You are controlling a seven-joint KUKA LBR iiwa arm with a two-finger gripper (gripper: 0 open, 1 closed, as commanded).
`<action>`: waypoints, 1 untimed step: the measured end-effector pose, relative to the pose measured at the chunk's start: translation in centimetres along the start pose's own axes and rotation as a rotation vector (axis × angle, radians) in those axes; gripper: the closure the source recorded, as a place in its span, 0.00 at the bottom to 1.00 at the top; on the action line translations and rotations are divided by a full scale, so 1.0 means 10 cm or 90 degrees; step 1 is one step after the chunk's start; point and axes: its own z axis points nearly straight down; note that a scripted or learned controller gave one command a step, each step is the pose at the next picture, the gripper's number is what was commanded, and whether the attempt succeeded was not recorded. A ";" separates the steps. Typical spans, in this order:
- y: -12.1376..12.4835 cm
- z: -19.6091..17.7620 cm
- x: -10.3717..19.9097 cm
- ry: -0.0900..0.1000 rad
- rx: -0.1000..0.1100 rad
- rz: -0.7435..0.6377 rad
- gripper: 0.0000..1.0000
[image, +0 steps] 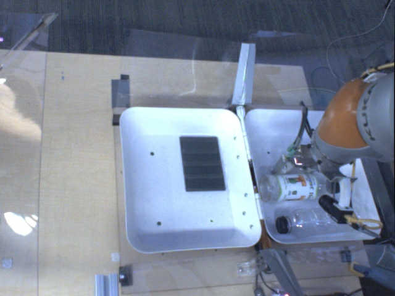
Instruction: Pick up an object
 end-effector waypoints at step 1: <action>0.00 0.00 0.00 0.000 0.000 0.000 0.00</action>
